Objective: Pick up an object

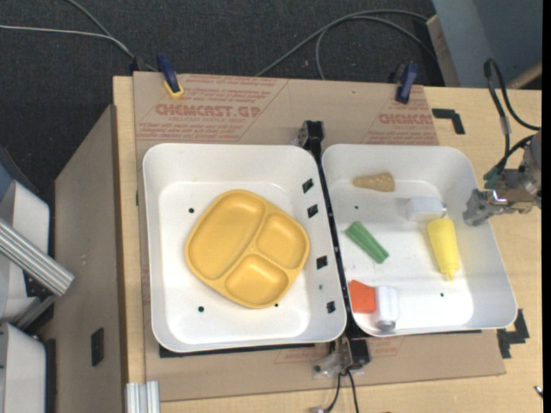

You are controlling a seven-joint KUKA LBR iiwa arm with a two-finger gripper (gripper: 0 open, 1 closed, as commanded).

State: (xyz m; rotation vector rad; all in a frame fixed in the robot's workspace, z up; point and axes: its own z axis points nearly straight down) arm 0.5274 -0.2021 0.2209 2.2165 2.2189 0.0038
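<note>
The gripper point(479, 206) is hanging at the far right of the camera view, just over the right rim of the right bin point(491, 256), and nothing is sitting between its fingers; whether they are spread or closed I cannot tell, since it is showing only as a small grey metal block. The arm's cabling is trailing off behind it toward the picture's right edge.

Closest to the gripper, just to its left and slightly lower in the view, a yellow squeeze bottle point(444, 244) is lying on its side with its nozzle pointing toward the bin's near edge. Directly left of the gripper, a pale grey block point(423, 207) is resting just beside the bottle's top end; I cannot tell whether they are touching. Further left and a little higher, a tan, bread-like piece point(374, 181) is lying near the bin's back wall. Left of the bottle, a green stick point(367, 241) is lying at a slant in the middle of the bin floor. Well below and left of the gripper, an orange and white item point(374, 299) is sitting in the bin's near left corner.

Much further left, beyond the divider, the left bin point(164, 231) is holding a yellow divided plate point(247, 248) with three compartments, well apart from the gripper.
</note>
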